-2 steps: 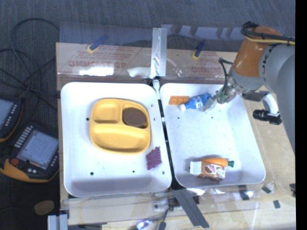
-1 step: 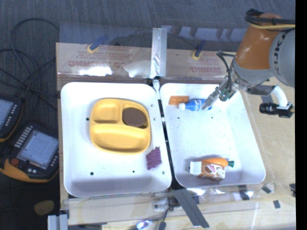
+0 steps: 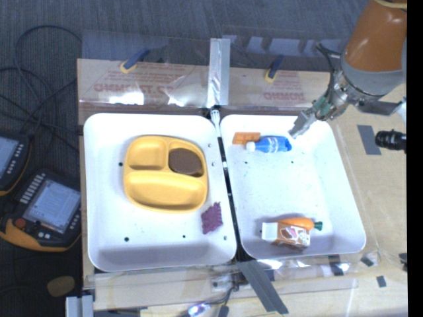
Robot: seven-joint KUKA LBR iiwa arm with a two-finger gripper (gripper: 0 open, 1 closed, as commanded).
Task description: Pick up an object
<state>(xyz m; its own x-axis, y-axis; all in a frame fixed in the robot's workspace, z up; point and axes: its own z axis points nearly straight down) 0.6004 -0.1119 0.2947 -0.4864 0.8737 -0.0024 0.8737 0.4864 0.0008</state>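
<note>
In the right bin (image 3: pixel 330 197), a blue bottle (image 3: pixel 271 144) with a white cap lies on its side near the back edge. A small orange block (image 3: pixel 246 138) lies just left of it. My gripper (image 3: pixel 296 129) hangs just above and to the right of the bottle's blue end, slanting down from the orange-banded arm (image 3: pixel 375 32). Nothing shows in its grasp. Near the front of the same bin lies a small white and orange carton (image 3: pixel 285 234) with an orange carrot-like toy (image 3: pixel 302 223) against it.
The left bin (image 3: pixel 106 236) holds a yellow divided plate (image 3: pixel 155 183) with a brown piece (image 3: pixel 185 162) in its back right section. A purple grape bunch (image 3: pixel 211 218) lies by the divider. A handheld pendant (image 3: pixel 39 207) and cables lie on the floor to the left.
</note>
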